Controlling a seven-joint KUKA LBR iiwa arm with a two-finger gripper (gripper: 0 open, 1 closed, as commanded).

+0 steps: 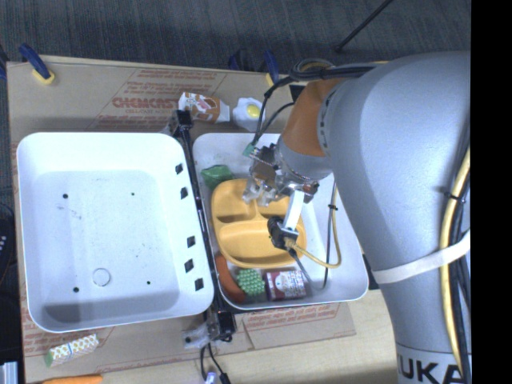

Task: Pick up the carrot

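Note:
The carrot point(226, 281) looks like the orange, tapered piece lying along the left wall of the right bin point(349, 272), near its front corner and partly hidden by the bin's edge. My gripper point(274, 201) hangs low over the middle of that bin, above a yellow divided dish point(242, 238). It is up and to the right of the carrot and apart from it. The grey arm with its orange band point(302, 130) covers the bin's right half.
Beside the carrot lie a green knobbly item point(250, 281) and a dark red can point(286, 283). A green piece point(214, 174) sits at the bin's back left. The left bin point(96, 226) stands alongside. Small packets point(201, 106) lie on the cardboard behind.

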